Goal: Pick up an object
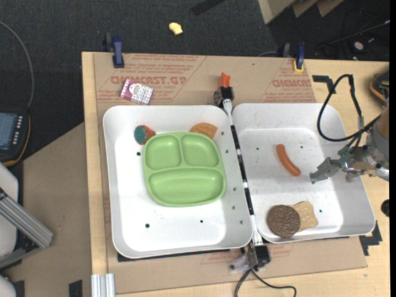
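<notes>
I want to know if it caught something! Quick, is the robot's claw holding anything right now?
Gripper: over the right bin, beside the hot dog but apart from it, nothing held. Open or closed cannot be told.

A bench topped with a printed brown cardboard sheet (185, 73) carries two shallow white bins side by side, the left bin (124, 215) and the right bin (352, 209), their inner rims touching along the middle. A small pink-and-white packet (137, 91) lies on the cardboard just behind the left bin. Two blue clamps (116, 49) (299, 57) grip the sheet's far edge.
</notes>
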`<state>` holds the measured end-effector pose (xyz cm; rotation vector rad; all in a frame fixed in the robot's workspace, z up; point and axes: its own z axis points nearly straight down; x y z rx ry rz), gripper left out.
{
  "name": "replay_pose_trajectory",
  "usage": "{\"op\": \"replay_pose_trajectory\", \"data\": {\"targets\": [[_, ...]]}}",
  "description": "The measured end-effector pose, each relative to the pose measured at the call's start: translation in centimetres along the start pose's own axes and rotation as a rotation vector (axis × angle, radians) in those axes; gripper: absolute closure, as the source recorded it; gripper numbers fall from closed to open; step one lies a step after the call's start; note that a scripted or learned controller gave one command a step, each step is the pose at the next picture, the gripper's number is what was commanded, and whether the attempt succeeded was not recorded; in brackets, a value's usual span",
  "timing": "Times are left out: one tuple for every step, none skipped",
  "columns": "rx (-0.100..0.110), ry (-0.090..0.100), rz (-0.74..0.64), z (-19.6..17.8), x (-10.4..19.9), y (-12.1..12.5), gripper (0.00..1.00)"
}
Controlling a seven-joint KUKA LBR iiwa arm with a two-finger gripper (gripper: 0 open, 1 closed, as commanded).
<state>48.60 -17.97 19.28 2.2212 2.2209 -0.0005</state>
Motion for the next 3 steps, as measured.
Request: {"op": "replay_pose_trajectory", "data": {"targets": [[0.006,0.004,-0.004,9.9,2.1,4.4,0.0],[-0.004,-0.001,-0.005,10.9,5.2,9.4,0.0],[-0.004,-0.001,-0.001,9.8,5.0,9.2,1.0]]}}
